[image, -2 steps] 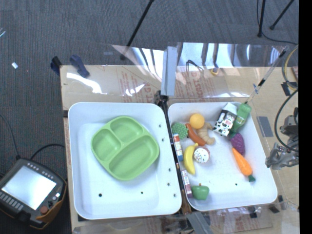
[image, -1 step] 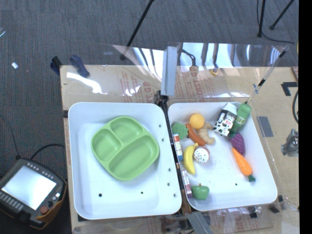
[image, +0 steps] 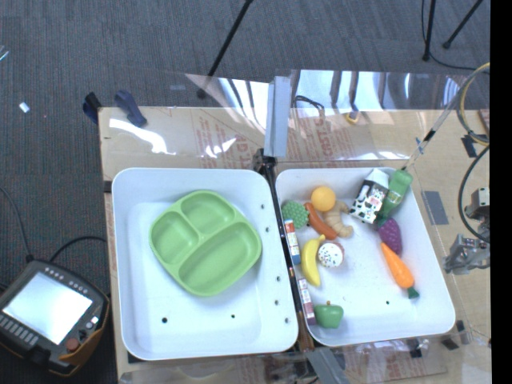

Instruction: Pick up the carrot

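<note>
Orange carrot [image: 398,266] lies free in the right bin [image: 436,294], near its right wall, just near-side of the purple grapes [image: 390,234]. Gripper [image: 466,254] sits outside that bin's right edge, apart from the carrot; can't tell its state. Green divided plate [image: 206,242] in left bin [image: 132,326].

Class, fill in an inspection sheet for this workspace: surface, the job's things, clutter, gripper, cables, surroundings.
Surface: two white bins, left bin and right bin, on a bench.
Job's things: carrot lies in the right bin, near its right wall.
Clutter: banana, green apple, orange ball, purple grapes, green bottle in the right bin; green divided plate in the left bin.
Gripper: gripper outside the right bin's right wall, holding nothing.
Cables: cable at right.
Surroundings: handheld screen on dark carpet.
</note>
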You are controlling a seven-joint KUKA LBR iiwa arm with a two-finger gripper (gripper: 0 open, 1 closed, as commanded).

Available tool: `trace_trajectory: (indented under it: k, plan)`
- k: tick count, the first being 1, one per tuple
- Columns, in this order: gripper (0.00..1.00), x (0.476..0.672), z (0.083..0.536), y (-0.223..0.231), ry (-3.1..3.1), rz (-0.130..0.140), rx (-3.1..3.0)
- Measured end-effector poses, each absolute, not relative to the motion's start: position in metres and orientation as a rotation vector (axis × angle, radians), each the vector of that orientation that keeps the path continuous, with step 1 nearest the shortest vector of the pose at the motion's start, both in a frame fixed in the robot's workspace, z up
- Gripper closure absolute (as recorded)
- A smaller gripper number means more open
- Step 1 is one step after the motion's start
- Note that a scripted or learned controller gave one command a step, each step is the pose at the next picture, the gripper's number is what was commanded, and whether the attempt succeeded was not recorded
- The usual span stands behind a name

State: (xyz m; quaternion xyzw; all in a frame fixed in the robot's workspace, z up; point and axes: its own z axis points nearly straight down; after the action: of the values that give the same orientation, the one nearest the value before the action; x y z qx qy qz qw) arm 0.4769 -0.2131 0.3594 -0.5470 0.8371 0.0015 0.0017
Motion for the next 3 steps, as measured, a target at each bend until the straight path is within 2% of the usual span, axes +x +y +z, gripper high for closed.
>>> trace_trajectory:
  k: [1,2,3]
  plan:
    - [1.00,0.476,0.305,-0.212,2.541,0.011,-1.847]
    - [1.00,0.477,0.327,-0.212,2.386,0.005,-2.038]
    - [1.00,0.477,0.306,-0.212,2.290,0.008,-2.148]
